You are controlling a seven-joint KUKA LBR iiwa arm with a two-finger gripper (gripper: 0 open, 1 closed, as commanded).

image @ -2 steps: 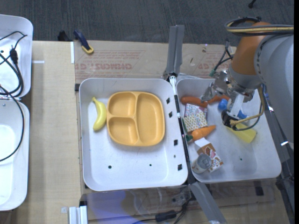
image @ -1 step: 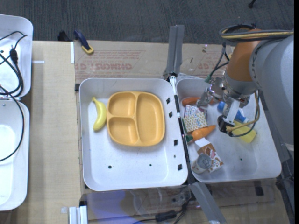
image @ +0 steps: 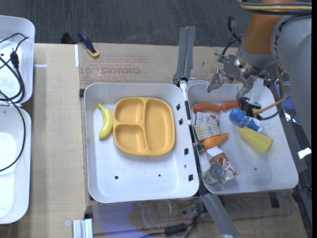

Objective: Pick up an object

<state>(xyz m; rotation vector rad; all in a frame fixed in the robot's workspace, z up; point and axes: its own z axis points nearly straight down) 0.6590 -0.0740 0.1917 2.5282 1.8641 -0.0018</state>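
- Hand [image: 232,79] poised above the far edge of the right bin [image: 277,175]; spread or pressed together, cannot tell.
- Nothing seen lifted; pick judged not yet made.
- Candidates lying near: sausage [image: 205,107], blue bottle [image: 243,119], yellow bottle [image: 255,139], carrot [image: 215,141].
- Left bin [image: 104,182]: banana [image: 105,121], yellow tray [image: 144,125].
- Wrist clutter and cables blurring the hand's outline.

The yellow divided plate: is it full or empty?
Empty. The yellow plate shows three bare compartments; the banana lies beside it.
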